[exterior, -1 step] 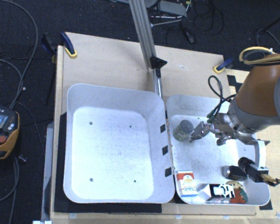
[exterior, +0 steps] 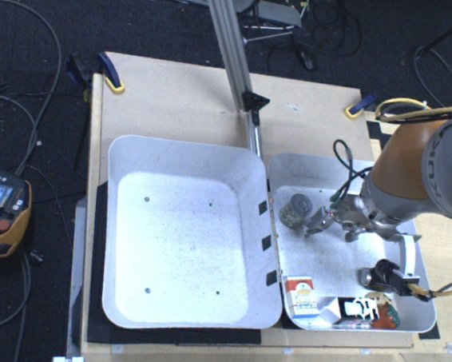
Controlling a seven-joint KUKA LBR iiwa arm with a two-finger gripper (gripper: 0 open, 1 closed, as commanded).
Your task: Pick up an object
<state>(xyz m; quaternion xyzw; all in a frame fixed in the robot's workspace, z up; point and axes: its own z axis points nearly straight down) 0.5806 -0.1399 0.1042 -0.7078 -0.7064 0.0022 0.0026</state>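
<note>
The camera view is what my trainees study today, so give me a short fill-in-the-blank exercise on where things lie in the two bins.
1. The round greyish-green object lies in the ____ shallow white bin.
2. The small red, white and blue carton lies near that bin's ____ edge.
3. The claw reaches in from the ____ side.
4. The grey arm has an ____ band above the wrist.

Missing words: right; front; right; orange

The grey arm (exterior: pixel 444 171) reaches in from the right, orange band above the wrist, gripper (exterior: pixel 316 223) lowered leftward.
</note>
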